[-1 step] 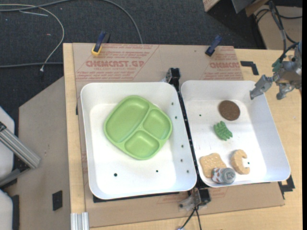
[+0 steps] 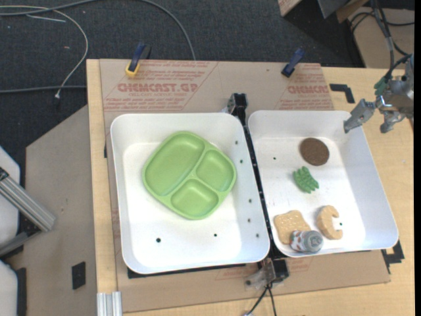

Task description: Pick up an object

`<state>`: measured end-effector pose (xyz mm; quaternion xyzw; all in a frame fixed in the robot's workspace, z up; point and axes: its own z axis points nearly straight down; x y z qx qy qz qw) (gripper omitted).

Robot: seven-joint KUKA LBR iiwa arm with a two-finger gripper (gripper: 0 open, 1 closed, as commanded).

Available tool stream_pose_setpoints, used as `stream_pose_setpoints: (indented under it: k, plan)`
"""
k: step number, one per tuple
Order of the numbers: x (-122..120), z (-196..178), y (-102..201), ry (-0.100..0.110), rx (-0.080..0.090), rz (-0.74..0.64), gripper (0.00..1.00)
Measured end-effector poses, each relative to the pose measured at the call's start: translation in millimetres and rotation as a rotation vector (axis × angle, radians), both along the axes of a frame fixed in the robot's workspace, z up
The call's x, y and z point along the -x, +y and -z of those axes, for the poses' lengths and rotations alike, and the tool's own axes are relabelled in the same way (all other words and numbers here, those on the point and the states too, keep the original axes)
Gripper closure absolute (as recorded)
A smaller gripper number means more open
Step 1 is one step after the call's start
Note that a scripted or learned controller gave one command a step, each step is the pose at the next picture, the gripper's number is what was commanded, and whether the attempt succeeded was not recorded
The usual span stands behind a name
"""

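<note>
Right bin (image 2: 368, 176): brown disc (image 2: 315, 151), green leafy piece (image 2: 305, 180), cracker (image 2: 289, 224), tan ring (image 2: 329, 222) and grey lump (image 2: 308, 241) are lying inside. Left bin (image 2: 131, 236): green divided plate (image 2: 189, 174) is resting. Jaws (image 2: 372, 119) are hovering spread, grasping nothing, above right bin's far corner.

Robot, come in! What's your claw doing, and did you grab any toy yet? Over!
Gripper open, holding nothing, at right bin's far right corner. Nearest item: brown cookie, untouched. Nothing between them. Over.
</note>
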<state>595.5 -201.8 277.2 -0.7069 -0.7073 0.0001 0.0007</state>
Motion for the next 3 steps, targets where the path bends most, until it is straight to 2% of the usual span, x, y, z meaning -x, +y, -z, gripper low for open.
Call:
stream_pose_setpoints:
  k: [1, 3]
  plan:
    - [2, 46, 9, 0.001, -0.001, 0.0, 0.0]
    - [-6, 143, 1, 0.005, -0.002, 0.0, 0.0]
